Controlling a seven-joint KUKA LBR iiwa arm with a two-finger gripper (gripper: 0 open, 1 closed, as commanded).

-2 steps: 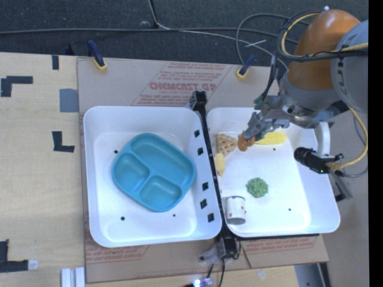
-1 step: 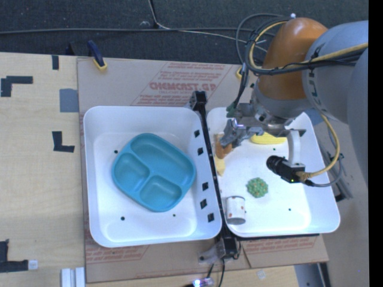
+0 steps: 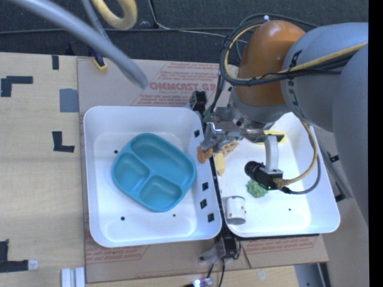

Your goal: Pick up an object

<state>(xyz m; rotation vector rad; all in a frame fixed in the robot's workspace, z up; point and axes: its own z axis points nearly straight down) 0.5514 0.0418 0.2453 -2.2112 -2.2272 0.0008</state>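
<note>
Blue tray (image 3: 154, 171) mid left bin (image 3: 96, 160) | jaws (image 3: 210, 147) at divider edge, state unclear | cup (image 3: 234, 210) near rim

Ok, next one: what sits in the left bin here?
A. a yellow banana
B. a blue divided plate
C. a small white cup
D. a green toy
B. The blue divided plate lies alone in the left bin, while the small white cup and the green toy are in the right bin.
</note>
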